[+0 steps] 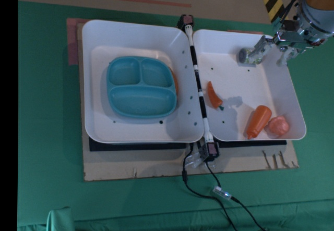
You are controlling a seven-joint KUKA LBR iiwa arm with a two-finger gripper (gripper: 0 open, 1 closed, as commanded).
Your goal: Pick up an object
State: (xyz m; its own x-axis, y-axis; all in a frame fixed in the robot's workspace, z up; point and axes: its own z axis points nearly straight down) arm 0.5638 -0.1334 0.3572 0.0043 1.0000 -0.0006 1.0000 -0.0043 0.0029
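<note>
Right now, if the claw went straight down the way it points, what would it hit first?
Probably the small grey round object at the left fingertip of the claw, or the right bin floor beside it; depth is unclear.

Orange band, grey wrist, pale metal two-finger hand (272, 50).

Dim, bluish light is falling evenly over the scene, giving everything a cool cast. The two white bins (245, 120) are glowing brightest against the darker green surface (47, 94). Soft shadows are lying beside the small things in the right bin. The whole picture is looking slightly soft and grainy.
</note>
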